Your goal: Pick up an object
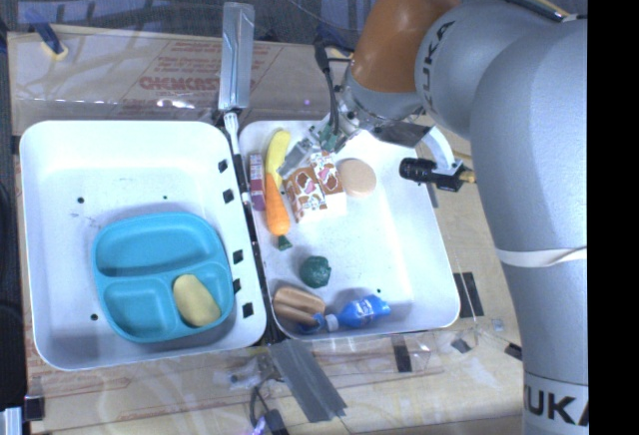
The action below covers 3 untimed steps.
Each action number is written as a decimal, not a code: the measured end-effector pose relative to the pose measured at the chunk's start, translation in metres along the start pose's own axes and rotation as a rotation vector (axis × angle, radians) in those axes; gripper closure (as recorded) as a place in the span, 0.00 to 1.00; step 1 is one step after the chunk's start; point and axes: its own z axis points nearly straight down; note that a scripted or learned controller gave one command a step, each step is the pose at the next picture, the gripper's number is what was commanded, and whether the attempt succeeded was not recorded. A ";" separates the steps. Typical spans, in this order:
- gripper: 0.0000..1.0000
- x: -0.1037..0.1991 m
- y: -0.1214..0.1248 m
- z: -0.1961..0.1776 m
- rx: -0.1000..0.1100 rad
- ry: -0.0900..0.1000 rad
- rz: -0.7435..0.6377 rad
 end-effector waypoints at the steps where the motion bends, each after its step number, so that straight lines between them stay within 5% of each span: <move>1: 0.00 0.046 -0.062 0.034 -0.020 -0.021 0.131; 2: 1.00 0.044 -0.061 0.021 -0.024 -0.024 0.129; 3: 0.00 0.044 -0.061 0.022 -0.022 -0.023 0.129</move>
